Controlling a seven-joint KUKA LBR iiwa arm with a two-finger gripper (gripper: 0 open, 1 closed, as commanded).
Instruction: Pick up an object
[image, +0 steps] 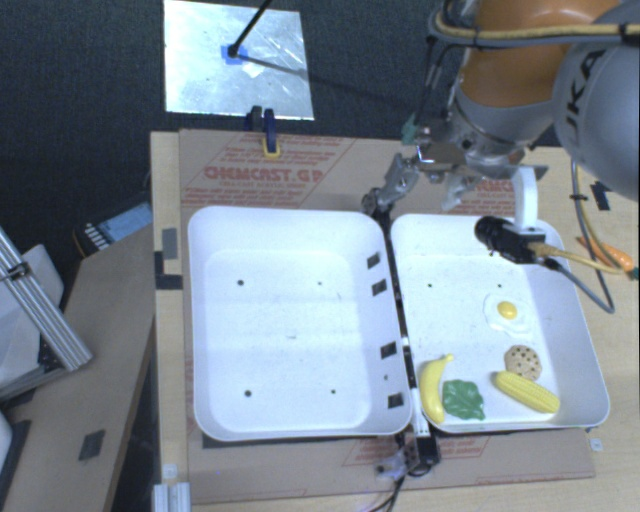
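Note:
The right bin (575, 330) holds several toy foods near its front: a fried egg (507, 311), a round cookie (522, 360), a yellow corn cob (527, 392), a banana (433, 388) and a green leafy piece (463, 400). My gripper (412, 200) hangs over the back left corner of this bin, near the divider between the bins. It is open, and nothing sits between its fingers (392, 188). It is well behind the foods and above them.
The left bin (200, 300) lies beside the right one on a cardboard sheet (270, 165). A black fitting with a yellow cable (512, 241) hangs from the wrist over the right bin's back. A foil sheet (238, 60) lies beyond the bench.

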